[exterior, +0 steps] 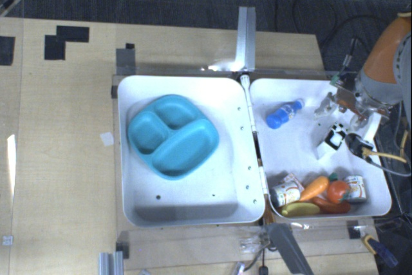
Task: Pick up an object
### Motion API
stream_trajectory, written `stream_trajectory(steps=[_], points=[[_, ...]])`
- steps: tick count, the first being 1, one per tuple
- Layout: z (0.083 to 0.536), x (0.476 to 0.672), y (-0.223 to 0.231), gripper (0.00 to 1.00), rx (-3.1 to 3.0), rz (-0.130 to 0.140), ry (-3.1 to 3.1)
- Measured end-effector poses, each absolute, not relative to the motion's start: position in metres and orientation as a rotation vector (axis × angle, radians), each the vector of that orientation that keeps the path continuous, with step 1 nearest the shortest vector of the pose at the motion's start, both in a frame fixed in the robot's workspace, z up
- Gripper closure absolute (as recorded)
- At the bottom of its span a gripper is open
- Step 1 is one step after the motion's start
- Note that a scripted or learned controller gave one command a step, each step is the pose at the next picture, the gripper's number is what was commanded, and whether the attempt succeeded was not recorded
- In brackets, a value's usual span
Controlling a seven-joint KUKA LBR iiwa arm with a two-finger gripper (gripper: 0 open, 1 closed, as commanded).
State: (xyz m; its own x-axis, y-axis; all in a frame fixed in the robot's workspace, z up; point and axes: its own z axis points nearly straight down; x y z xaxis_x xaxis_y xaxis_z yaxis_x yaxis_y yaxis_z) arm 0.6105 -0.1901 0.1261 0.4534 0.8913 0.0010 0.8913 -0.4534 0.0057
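blue bottle [284,113] lies left of the pincer [333,138], apart

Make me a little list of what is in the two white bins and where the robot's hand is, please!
left bin: a blue plate with three sections
right bin: a blue bottle lying on its side near the top
right bin, bottom edge: a can, a carrot, a tomato, a banana and a small jar, crowded together
gripper: over the right part of the right bin, nothing seen between its fingers
arm: grey with an orange band, coming in from the right
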Motion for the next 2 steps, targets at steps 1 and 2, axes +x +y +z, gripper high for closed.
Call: stream_trajectory(steps=[1, 2], points=[[0.1120, 0.5892, -0.1979, 0.00, 2.474, 0.028, 1.886], [0.1084, 0.5992, -0.1982, 0.00, 2.549, 0.036, 1.785]])
